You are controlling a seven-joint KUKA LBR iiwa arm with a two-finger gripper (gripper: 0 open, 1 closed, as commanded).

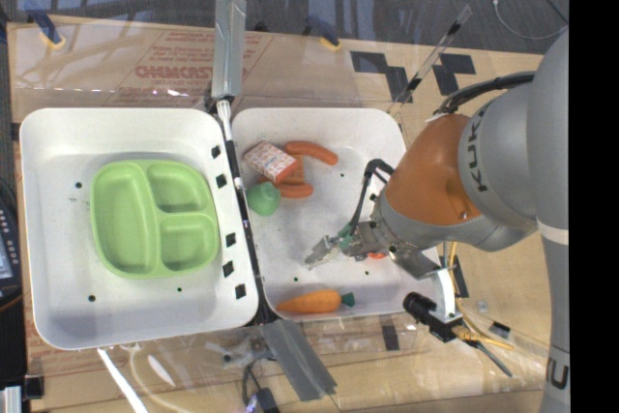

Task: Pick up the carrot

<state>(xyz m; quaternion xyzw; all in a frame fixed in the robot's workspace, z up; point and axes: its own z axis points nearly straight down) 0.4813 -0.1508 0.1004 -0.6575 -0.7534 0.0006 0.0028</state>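
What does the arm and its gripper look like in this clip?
The arm is bulky, rounded and grey, with a glossy orange band above the wrist and dark KUKA lettering beside it. A thin black cable loops near the wrist. The gripper is small, metallic grey.

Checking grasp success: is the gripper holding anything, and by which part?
Nothing is held. The gripper hangs over bare bin floor in the right bin, nothing between its fingers. The carrot lies apart by the near wall.
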